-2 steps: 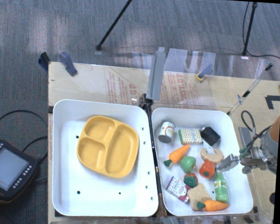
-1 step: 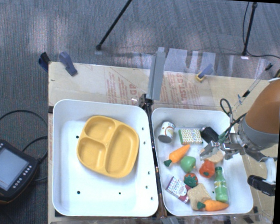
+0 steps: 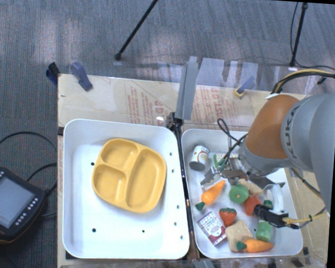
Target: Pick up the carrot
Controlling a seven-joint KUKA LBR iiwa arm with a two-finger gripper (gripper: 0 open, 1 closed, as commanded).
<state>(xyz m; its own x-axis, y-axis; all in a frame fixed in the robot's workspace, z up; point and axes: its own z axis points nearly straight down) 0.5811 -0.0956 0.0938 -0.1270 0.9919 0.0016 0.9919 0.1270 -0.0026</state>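
Observation:
An orange carrot with a green stem end lies at a slant in the right bin, near its left wall. My gripper hovers just above the carrot's upper end, open, with one grey finger to the left of that end. Nothing sits between the fingers. A second, similar carrot lies at the bin's front right, beside a slice of bread.
Crowded around the carrot are a small can, a strawberry, a green round toy, a red piece, a red box and a green pepper. The left bin holds a yellow divided plate.

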